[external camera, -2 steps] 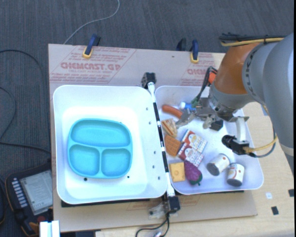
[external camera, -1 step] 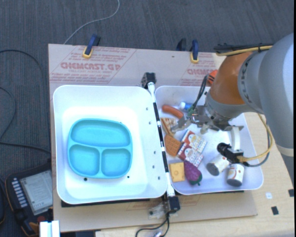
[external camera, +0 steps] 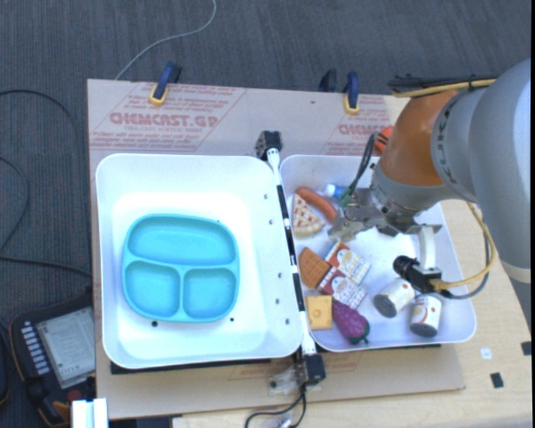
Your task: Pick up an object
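Arm (external camera: 468,141) reaches into right bin (external camera: 455,328), hand (external camera: 346,226) low over toys, grip state indiscernible.

Floor: dark grey carpet (external camera: 62,34), upper and left frame | Bench: brown board (external camera: 205,119) printed with red lettering, frame centre | Clamps: blue-and-yellow (external camera: 167,77), board's top edge | Cables: black loops (external camera: 4,194) at left, thin white lead (external camera: 192,25) at top

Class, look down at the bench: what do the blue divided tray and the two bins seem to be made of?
Blue divided tray: likely moulded plastic, its smooth, even colour and rounded compartments suggest so. Left bin and right bin: probably glossy white plastic, with soft sheen and rounded rims.
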Action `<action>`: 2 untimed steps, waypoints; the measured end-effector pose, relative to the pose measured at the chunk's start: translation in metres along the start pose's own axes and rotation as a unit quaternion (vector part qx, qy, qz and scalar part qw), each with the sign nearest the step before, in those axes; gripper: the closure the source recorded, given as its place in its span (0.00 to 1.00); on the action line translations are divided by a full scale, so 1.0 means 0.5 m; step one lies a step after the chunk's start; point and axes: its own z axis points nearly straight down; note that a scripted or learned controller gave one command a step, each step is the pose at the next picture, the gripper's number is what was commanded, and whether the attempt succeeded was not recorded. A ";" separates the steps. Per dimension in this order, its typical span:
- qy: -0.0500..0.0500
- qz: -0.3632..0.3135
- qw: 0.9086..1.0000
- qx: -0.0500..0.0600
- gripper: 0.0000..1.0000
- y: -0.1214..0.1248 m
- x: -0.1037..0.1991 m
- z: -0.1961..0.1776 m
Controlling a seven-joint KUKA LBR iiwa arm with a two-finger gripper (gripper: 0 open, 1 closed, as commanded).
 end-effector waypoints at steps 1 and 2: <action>0.000 0.000 1.000 0.000 0.00 0.000 0.000 0.000; 0.001 -0.001 1.000 0.003 1.00 0.000 0.002 -0.012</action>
